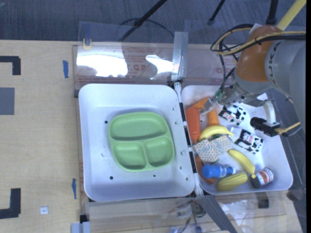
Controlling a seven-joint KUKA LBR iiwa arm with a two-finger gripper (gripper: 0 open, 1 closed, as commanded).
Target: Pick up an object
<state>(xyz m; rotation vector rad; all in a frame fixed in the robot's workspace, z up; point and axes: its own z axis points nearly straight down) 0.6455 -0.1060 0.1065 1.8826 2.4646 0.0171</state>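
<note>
My hand (217, 99) over right bin (281, 152); finger state unclear. Should drop square onto the carrot (213, 118), clear of bananas (215, 131).

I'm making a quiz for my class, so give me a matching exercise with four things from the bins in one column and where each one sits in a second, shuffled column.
Things:
1. green divided plate
2. blue bottle
3. small jar
4. carrot

Places:
A. right bin's near right corner
B. left bin's middle
C. right bin's far part, by the arm's wrist
D. right bin's near left part, beside a banana

Pairs: 1-B, 2-D, 3-A, 4-C
</note>
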